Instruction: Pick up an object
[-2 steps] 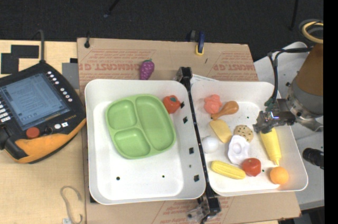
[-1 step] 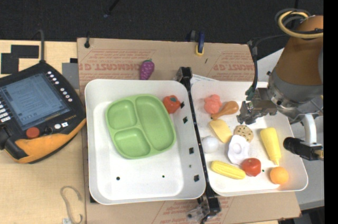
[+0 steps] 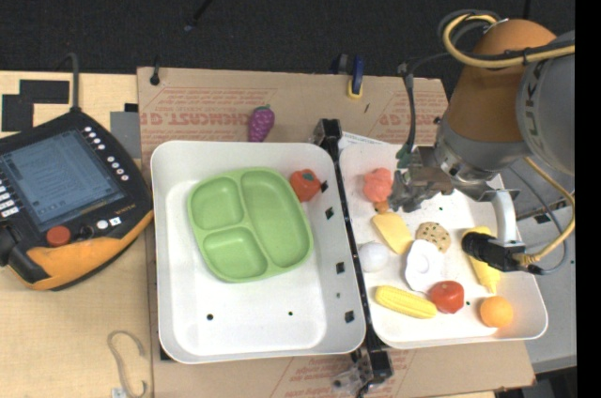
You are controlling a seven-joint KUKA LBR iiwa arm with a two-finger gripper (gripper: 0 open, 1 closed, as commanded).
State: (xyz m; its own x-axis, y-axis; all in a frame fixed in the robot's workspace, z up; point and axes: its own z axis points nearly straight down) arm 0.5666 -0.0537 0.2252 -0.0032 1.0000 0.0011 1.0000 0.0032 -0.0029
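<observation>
My gripper hangs low in the right bin, near its far left part. It sits just right of a pink toy and above a yellow cheese wedge. Below them lie a cookie, a white fried egg, a white ball, a corn cob, a red tomato, an orange and a banana. I see nothing held between the fingers.
The left bin holds a green divided plate and a red strawberry-like toy at its right wall. A purple grape bunch lies on the cardboard behind the bins. A teach pendant rests at far left.
</observation>
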